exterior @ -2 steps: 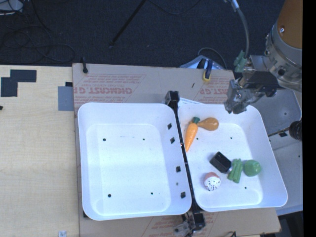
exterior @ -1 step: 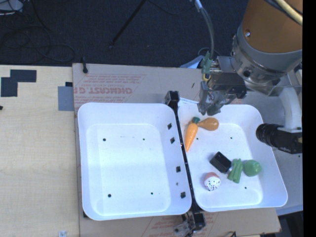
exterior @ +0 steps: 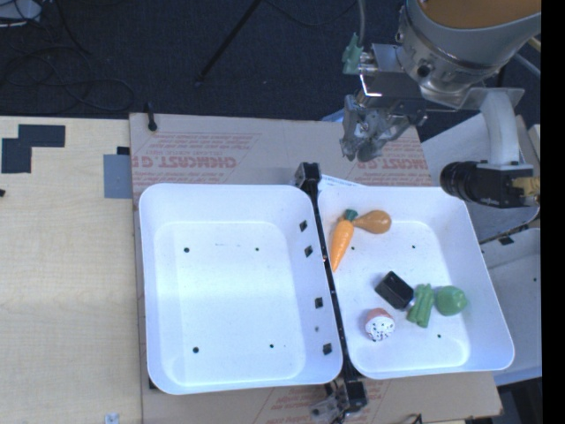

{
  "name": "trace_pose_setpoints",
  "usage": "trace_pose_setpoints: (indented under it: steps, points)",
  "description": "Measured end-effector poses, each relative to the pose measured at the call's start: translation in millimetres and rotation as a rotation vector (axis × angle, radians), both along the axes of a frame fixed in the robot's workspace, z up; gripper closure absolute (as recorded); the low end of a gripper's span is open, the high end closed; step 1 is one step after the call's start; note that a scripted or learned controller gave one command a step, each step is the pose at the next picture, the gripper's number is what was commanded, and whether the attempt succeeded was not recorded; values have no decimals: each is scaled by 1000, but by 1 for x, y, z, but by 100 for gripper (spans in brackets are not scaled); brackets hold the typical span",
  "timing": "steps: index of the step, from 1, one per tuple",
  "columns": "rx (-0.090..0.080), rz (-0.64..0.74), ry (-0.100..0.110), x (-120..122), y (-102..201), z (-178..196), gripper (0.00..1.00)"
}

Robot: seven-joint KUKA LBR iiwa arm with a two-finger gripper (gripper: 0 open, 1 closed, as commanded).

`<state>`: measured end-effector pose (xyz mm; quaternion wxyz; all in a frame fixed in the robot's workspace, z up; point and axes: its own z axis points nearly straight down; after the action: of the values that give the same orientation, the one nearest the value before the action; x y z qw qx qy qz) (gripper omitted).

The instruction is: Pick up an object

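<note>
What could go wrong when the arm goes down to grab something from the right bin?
The carrot lies against the divider and touches the orange pear-shaped toy, so a grab there may hit the wall or nudge both. The black block and green toy sit close together, so a grab could catch two or neither. The pincer hangs above the bin's far edge, well off every object.

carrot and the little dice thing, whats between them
In the camera view, only bare white floor of the right bin lies between the carrot and the die; the black block sits just right of that line.
</note>
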<state>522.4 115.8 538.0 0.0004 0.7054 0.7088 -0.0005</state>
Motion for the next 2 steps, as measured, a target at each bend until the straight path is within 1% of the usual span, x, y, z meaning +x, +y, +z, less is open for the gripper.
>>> trace_pose_setpoints:
  steps: [1, 2]
  points:
    - [0, 0, 4, -2, -1, -1, 0]
    - [-1, 5, 7, -2, 0, 8, 100]
